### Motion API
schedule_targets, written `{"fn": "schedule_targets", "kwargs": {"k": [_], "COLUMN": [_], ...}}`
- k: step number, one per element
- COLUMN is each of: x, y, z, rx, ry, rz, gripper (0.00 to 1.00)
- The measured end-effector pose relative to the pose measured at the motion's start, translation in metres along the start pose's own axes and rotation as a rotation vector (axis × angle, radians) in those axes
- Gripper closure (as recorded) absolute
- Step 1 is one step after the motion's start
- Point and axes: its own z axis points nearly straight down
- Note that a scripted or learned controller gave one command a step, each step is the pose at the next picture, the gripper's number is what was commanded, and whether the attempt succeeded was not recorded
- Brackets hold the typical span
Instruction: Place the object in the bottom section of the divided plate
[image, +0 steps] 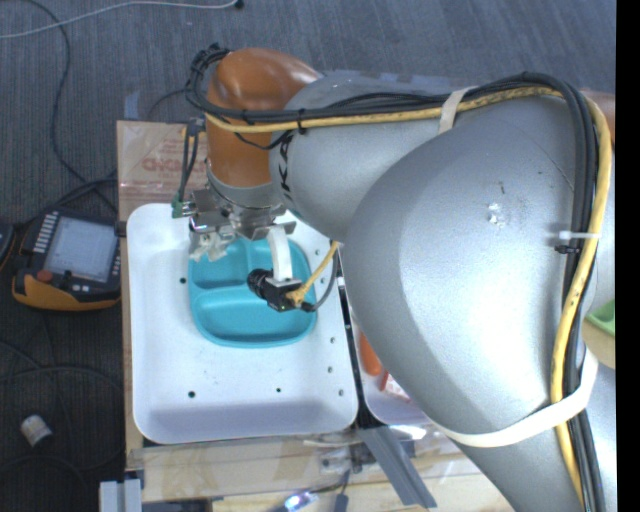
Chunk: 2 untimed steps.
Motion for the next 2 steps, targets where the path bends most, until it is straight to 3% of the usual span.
{"fn": "schedule_targets", "kwargs": {"k": [1, 2], "x": [0.0, -0.04], "y": [0.0, -0.007], "z": [-0.008, -0.044], "rx": [0.003, -0.002], "ry": [-0.001, 0.002], "rz": [-0.001, 0.064], "gripper": [1.0, 1.0]}}
